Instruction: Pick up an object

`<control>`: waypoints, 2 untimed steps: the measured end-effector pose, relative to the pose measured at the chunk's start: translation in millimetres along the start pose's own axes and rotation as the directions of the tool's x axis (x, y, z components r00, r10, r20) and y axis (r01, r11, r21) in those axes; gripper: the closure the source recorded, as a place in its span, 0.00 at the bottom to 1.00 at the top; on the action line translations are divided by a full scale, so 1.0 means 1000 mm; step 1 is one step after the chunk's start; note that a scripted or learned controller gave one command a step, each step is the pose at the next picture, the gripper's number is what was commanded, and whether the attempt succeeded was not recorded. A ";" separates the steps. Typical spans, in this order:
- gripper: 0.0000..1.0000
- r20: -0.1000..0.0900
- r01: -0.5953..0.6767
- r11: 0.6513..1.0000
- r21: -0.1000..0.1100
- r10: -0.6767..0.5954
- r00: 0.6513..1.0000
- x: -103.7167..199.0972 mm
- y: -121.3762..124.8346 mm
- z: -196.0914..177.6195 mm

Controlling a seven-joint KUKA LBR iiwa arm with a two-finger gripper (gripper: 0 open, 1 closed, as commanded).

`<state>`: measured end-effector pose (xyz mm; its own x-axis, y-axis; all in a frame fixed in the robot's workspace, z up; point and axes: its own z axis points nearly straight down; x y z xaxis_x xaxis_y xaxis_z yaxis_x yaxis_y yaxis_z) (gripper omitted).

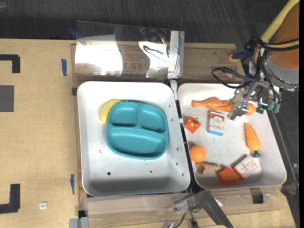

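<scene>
My gripper (240, 106) hangs low over the back of the right bin (275, 175), coming in from the upper right. It sits right over the right end of an orange drumstick-shaped toy (212, 102) that lies along the bin's back. More orange shows under the gripper, partly hidden by it. Close by in the same bin are a small white and red carton (216, 124), a red cube (192, 124) and a carrot (252, 137). An orange ball (197, 153), a brown piece (209, 166), an orange-red block (228, 175) and a patterned box (248, 166) lie along the front.
The left bin (90, 165) holds a teal divided plate (137, 128) with a yellow object (109, 108) tucked behind its left rim. Black cables (228, 72) trail from the wrist over the right bin's back edge. A taped clear sheet (142, 51) lies behind the bins.
</scene>
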<state>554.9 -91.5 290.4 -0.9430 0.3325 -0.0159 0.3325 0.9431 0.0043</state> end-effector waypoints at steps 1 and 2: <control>1.00 -0.009 0.111 0.994 0.002 -0.111 0.994 -0.042 0.004 0.042; 1.00 -0.008 0.216 0.977 0.000 -0.215 0.976 -0.093 0.034 0.058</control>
<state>654.5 -90.7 233.8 -0.9926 0.1215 -0.0083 0.1215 0.9926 0.0011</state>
